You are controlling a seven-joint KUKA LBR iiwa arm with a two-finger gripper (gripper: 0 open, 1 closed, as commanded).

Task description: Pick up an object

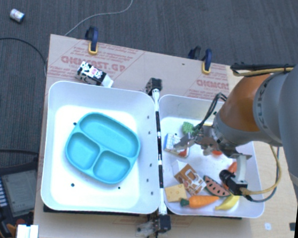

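Note:
My gripper (178, 144) hangs low over the left part of the right bin (253, 150), close to the divider between the bins. Just behind it lies a green broccoli piece (187, 128). In front of the gripper, along the bin's near side, lie a brown waffle (189, 178), a yellow cheese cube (174, 193), an orange carrot (202, 201), a dark red strip (216, 187) and a yellow banana piece (228, 203). A small red-orange piece (233, 166) shows beside the wrist. Nothing is visibly held.
The left bin (53, 131) holds a blue three-compartment plate (102, 146). The grey arm with its orange band (244, 108) covers the right bin's back right. Clamps (92, 34) and a small black-and-white part (92, 74) sit on the board behind the bins.

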